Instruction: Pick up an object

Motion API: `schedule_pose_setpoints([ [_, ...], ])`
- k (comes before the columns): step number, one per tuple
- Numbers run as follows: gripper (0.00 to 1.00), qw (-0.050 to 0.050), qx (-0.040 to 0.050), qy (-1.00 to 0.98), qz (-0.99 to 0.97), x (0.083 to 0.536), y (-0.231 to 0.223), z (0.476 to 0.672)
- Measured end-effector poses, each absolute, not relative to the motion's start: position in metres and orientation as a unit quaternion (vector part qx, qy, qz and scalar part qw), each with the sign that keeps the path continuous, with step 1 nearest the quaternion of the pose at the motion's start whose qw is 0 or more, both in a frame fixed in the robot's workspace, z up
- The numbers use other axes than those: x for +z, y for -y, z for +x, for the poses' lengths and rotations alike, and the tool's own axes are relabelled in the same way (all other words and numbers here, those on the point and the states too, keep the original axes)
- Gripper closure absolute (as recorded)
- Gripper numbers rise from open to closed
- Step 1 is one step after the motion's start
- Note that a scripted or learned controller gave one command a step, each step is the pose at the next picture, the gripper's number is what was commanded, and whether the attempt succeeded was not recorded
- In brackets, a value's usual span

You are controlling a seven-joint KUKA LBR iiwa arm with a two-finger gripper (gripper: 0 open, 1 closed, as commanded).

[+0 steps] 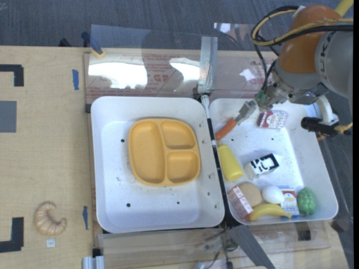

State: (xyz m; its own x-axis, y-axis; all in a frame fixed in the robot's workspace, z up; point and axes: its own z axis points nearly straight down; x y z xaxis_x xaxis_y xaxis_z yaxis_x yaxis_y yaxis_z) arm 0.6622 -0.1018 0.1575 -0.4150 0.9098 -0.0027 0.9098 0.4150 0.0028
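My gripper reaches down from the orange-banded wrist into the far left corner of the right bin. Its tip sits right at the upper end of an orange carrot, which lies tilted against the bin's left wall. I cannot tell whether the two are touching. A red and white packet lies just to the right of the gripper. Further forward lie a yellow bottle and a black and white object.
Along the right bin's front edge lie a sandwich, a white egg, a banana and a green item. The left bin holds a yellow divided plate. A croissant sits on the bench at the left.
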Motion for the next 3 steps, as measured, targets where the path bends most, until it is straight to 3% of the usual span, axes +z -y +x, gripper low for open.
schedule_pose_setpoints([
  [1, 1.00, 0.006, 0.0021, -0.842, 0.540, 0.171, 0.101, 0.664],
  [2, 1.00, -0.002, -0.0009, -0.861, 0.509, 0.116, 0.120, 0.666],
  [3, 0.00, 0.001, 0.0005, -0.861, 0.508, 0.120, 0.120, 0.668],
])
